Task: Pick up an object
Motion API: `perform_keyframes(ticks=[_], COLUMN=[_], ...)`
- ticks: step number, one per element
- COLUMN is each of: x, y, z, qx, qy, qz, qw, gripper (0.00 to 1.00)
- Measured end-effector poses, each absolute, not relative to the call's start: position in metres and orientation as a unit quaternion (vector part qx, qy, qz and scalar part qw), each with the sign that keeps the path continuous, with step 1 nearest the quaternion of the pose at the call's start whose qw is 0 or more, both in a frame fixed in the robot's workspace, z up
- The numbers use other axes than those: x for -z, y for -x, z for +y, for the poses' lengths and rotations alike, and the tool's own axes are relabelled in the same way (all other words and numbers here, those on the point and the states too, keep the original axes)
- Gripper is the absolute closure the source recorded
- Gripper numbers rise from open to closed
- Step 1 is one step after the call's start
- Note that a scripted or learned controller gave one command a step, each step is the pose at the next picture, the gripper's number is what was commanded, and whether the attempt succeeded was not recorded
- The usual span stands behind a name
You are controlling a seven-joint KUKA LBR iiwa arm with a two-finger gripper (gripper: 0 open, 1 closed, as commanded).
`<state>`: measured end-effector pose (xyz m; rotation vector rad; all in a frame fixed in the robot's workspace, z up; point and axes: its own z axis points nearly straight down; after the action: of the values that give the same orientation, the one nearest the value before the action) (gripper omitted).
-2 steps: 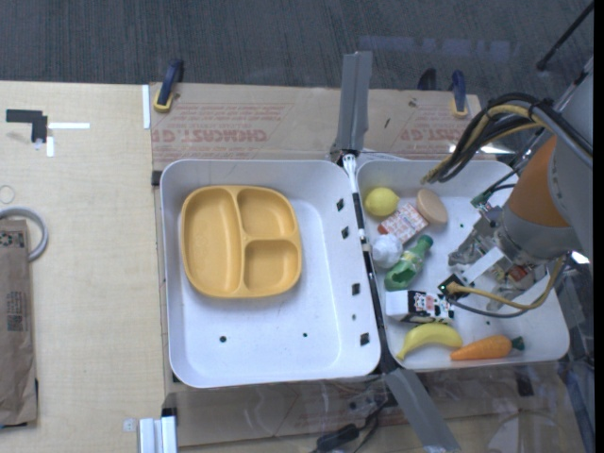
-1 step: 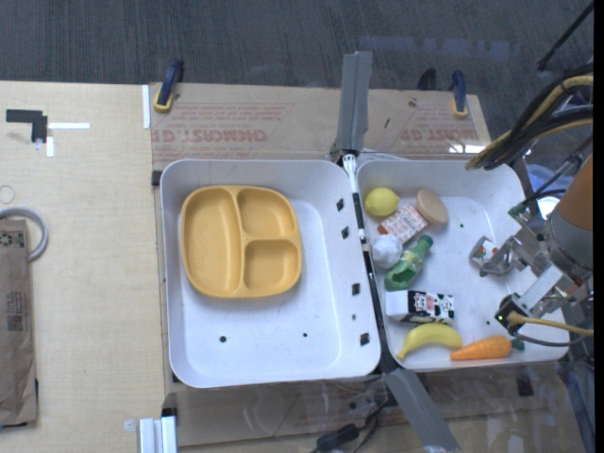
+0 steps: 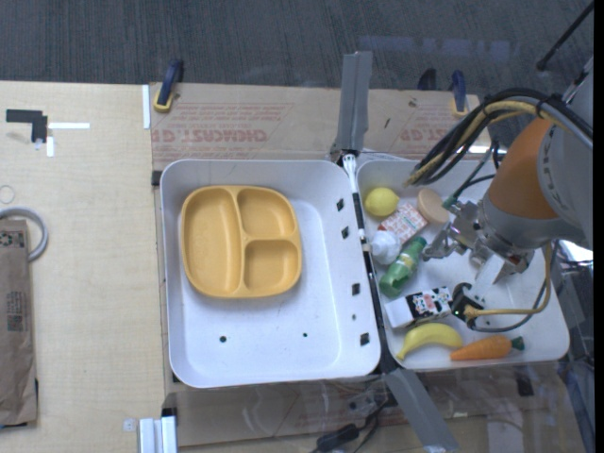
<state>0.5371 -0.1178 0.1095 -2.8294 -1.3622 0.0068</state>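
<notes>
The right bin [image 3: 557,333] holds several objects: a yellow lemon [image 3: 381,201], a green bottle [image 3: 402,263], a banana [image 3: 429,338], an orange carrot [image 3: 485,348], a small black-and-white box [image 3: 428,304], a red-and-white packet [image 3: 404,221] and a tan round piece [image 3: 432,205]. My gripper [image 3: 460,247] hangs low over the middle of this bin, just right of the green bottle and above the black-and-white box. The arm's orange band [image 3: 528,173] rises behind it. Nothing shows between the fingers.
The left bin [image 3: 269,347] holds a yellow divided plate [image 3: 242,241]. A metal divider [image 3: 357,206] separates the bins. Black and yellow cables [image 3: 462,140] loop over the right bin's back. A brown paper bag [image 3: 14,319] lies at the far left of the bench.
</notes>
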Motion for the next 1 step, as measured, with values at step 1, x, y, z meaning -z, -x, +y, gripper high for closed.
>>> perform_keyframes(ticks=[1], x=[-0.2048], y=[-0.4841], z=[-0.1684], qx=[-0.0021], qy=[0.867], qz=[-0.499], qw=[0.0], gripper=[0.0])
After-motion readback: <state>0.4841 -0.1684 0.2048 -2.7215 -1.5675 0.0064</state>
